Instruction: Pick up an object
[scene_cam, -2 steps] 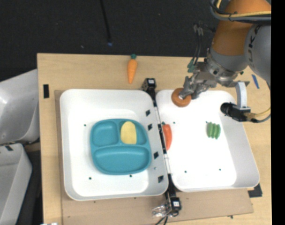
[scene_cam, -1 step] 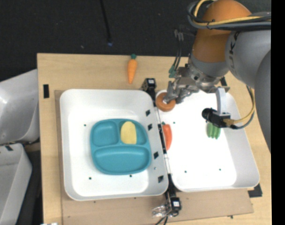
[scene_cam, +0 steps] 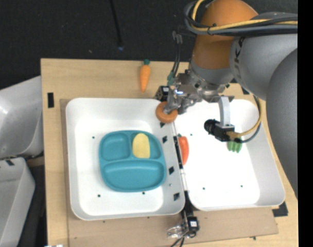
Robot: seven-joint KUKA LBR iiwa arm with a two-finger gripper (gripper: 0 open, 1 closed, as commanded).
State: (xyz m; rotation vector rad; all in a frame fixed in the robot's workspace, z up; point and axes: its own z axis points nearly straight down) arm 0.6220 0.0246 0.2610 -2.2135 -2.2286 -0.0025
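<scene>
Gripper (scene_cam: 173,103) sits over the top edge where the two bins meet, and you can't really tell if its fingers are apart or together. Right under the fingertips there's a small orange ring-shaped piece (scene_cam: 166,113), looks like light, stiff plastic, probably slick. I'd pinch it across the rim, not flat on top.

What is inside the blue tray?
A yellow piece of food lies in the upper right compartment of the blue tray, which sits in the left bin. The other two compartments show bare blue. What lies under the food is covered.
</scene>
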